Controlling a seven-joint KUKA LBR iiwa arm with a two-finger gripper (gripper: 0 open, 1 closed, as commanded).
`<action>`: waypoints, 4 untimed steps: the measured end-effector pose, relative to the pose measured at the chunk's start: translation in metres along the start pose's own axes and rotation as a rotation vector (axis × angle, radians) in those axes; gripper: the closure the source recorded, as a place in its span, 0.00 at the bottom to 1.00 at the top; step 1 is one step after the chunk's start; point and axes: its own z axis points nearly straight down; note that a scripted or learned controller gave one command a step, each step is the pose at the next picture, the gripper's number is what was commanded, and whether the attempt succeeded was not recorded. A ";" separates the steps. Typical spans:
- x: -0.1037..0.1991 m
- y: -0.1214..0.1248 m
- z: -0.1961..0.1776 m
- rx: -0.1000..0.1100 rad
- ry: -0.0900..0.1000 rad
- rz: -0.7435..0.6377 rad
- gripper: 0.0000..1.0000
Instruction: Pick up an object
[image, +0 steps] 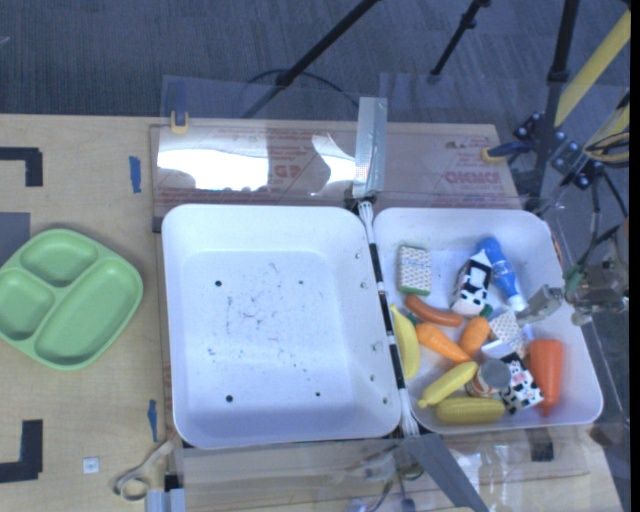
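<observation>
Toy food pile (470, 335) crowds the right bin (575, 405), banana (405, 340) against the divider, carrots (545, 365) nearer the far wall. Left bin (190, 240) alongside. Gripper (545, 300) over the right rim, probably approaching; jaws' state: cannot tell.

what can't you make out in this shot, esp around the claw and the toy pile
- Claw: blurred and cut off near the camera view's right edge; its state can't be read.
- Small round toy in the right bin: too small and crowded by the bananas to identify.
- Cow toy: lower part hidden by the carrot.
</observation>
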 end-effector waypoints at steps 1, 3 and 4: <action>0.000 0.000 0.000 0.000 0.000 0.000 0.00; 0.081 0.018 0.043 -0.002 -0.001 -0.110 0.00; 0.104 0.022 0.110 -0.009 -0.005 -0.100 0.00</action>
